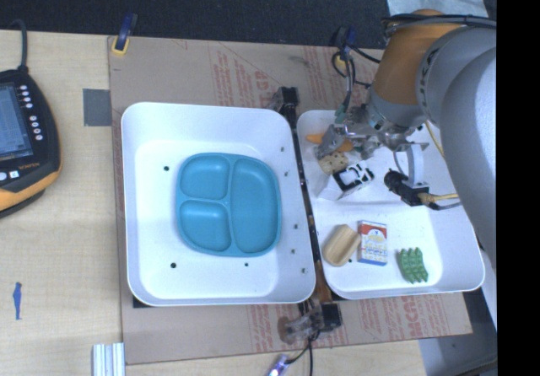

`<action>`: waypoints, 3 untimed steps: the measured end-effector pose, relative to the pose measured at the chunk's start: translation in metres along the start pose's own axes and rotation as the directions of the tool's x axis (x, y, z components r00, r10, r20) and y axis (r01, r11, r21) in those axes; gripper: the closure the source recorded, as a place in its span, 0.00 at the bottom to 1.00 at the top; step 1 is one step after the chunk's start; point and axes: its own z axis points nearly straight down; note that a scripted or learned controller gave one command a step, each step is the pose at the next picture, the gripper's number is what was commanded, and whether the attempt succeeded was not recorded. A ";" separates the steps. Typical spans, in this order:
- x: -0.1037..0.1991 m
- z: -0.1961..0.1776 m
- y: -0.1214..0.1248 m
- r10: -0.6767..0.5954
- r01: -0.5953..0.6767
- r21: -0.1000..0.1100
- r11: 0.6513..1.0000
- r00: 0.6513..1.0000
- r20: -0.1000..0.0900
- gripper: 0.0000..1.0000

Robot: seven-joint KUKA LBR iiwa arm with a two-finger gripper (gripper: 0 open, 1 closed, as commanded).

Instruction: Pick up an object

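Camera view, looking down at a slant on a pale wooden tabletop (59, 265) covered in part by a brown cardboard sheet (202, 71) that carries two shallow white bins side by side. The left bin (152, 197) holds a blue divided plate (228, 203) lying flat near its middle. The grey arm (439, 71), with its orange band, reaches in from the right and sets the pincer (344, 145) low over the far left corner of the right bin (456, 269); whether the pincer is open or closed cannot be told, and no object can be seen gripped in it. The objects to be picked all lie in the right bin. An orange piece (314, 137) sits just to the left of the pincer, against the bin's wall. A tan piece (331, 161) lies just below the pincer, and a black-and-white piece (354, 177) lies beside that, a little nearer the camera. Along the near side of the bin, well apart from the pincer, stand in a row a wooden block (340, 244), a small red-and-white box (372, 243) just beside it, and a green toy (413, 265) toward the right. An orange-and-black handheld controller (21, 138) rests on the tabletop at the left edge, well apart from the bins
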 end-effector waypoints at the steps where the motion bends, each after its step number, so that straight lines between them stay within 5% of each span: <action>1: 0.002 0.000 0.000 0.000 0.000 0.001 1.000 1.000 -0.001 0.00; 3: 0.002 0.000 0.000 -0.002 0.002 0.001 1.000 1.000 -0.001 0.00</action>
